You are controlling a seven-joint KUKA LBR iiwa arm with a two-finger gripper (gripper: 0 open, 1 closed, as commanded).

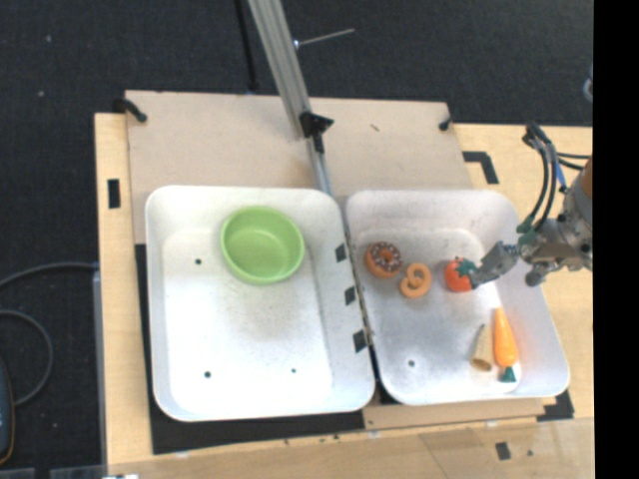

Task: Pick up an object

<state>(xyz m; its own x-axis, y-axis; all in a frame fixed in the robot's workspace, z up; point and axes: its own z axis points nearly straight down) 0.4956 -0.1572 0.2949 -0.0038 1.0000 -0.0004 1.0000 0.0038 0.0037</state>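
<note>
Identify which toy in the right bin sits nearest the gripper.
The red tomato toy, right at the gripper; the two doughnuts and the carrot lie farther off.

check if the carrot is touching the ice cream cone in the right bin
Touching: the camera view shows the carrot lying side by side against the cone, with no gap between them.

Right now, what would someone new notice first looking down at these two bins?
Probably the bright green bowl, alone in the upper part of the left bin. Next, the right bin with its small orange things: a doughnut, a ring, a carrot, and a red-orange toy right at the tool.
</note>
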